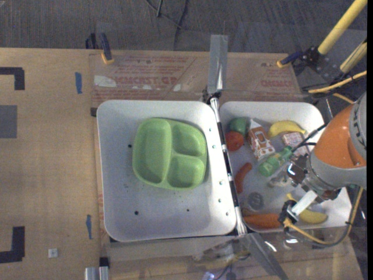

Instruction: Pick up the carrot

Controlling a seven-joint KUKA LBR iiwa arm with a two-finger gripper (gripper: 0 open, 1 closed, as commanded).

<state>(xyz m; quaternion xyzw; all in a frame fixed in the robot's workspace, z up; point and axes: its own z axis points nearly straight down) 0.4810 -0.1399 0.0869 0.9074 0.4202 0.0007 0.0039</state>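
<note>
The carrot (263, 220) is an orange tapered piece lying flat along the front wall of the right bin (303, 111), near its left corner. My gripper (289, 174) hangs low over the middle of that bin, below the orange-banded wrist, up and to the right of the carrot and apart from it. It is close to a green bottle (273, 164). The wrist hides part of the bin's right side.
The right bin also holds a green pepper (239, 125), a red tomato (234, 140), a small carton (260, 143), two bananas (285, 127) (313, 217), a red chili (243, 177) and a grey disc (254, 200). A green divided plate (170, 153) lies in the left bin (116, 203).
</note>
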